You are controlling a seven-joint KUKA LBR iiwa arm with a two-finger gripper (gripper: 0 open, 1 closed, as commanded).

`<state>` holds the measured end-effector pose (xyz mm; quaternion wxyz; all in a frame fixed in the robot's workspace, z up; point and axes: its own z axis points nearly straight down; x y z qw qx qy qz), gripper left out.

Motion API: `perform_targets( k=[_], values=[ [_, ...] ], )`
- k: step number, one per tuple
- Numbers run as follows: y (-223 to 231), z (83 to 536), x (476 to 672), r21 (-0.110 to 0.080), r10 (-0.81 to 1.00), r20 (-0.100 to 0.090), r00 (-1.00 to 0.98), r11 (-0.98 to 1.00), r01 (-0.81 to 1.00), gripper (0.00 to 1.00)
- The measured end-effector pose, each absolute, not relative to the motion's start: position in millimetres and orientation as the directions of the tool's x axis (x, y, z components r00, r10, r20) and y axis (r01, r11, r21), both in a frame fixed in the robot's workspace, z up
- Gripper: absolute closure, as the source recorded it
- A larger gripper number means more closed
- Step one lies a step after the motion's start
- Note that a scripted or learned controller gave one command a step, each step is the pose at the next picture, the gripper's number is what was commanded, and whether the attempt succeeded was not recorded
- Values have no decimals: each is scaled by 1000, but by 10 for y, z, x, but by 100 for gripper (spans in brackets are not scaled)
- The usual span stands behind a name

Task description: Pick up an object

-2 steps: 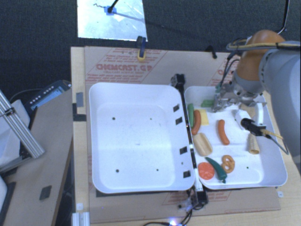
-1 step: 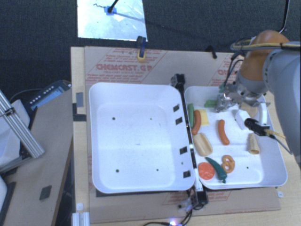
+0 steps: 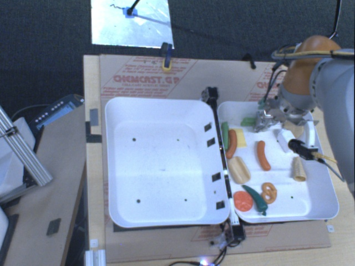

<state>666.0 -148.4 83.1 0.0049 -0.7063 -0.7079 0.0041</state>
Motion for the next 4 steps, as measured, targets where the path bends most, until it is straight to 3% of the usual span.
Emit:
perform_targets(
  k=[1, 2, 3, 4],
  values=[
    [-1481, 830, 6659, -13, 1000, 0, -2, 2, 1000, 100],
    [-888, 830, 6663, -12, 1000, 0, -6, 6, 1000, 100],
    [-936, 829, 6662, -12, 1000, 2, -2, 2, 1000, 100],
    [-1041, 843, 6629, 0, 1000, -1, -1, 1, 1000, 100]
  ],
)
